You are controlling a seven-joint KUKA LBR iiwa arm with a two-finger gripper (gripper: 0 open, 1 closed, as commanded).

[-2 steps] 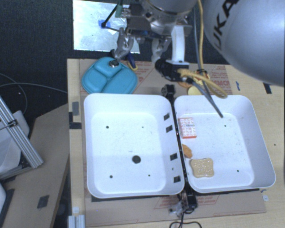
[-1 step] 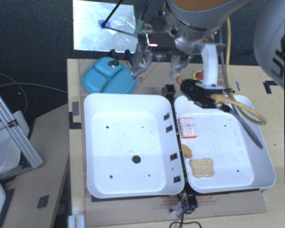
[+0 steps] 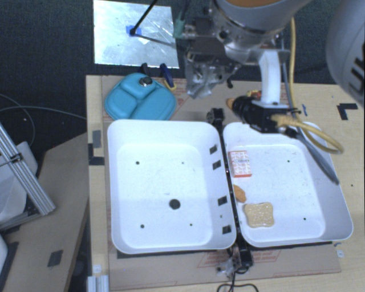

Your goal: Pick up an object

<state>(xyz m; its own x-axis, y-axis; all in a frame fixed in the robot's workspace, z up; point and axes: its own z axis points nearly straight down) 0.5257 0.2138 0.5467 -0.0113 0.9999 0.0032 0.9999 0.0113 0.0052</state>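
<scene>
1. You are looking down at the gripper, which is hanging above the back edge of the bench, behind the seam where the two bins meet. Nothing is sitting between its metal fingers; whether they are spread or closed is hard to judge from this slant, so I cannot tell.
2. The grey arm is reaching in from the upper right, with its orange band showing at the very top edge.
3. A yellow cable is looping down from the arm over the far rim of the right bin.
4. In the right bin, three things are lying near the left wall: a small white card with red print at the back, a small orange-brown piece just in front of it, and a tan cracker-like square nearest you. All three are lying well apart from the gripper.
5. The left bin is sitting just beside the right one, and a dark round spot is showing on its floor.
6. A blue compartment tray is resting on the bench behind the left bin.
7. A shiny foil sheet is lying farther back, beyond the bench.
</scene>
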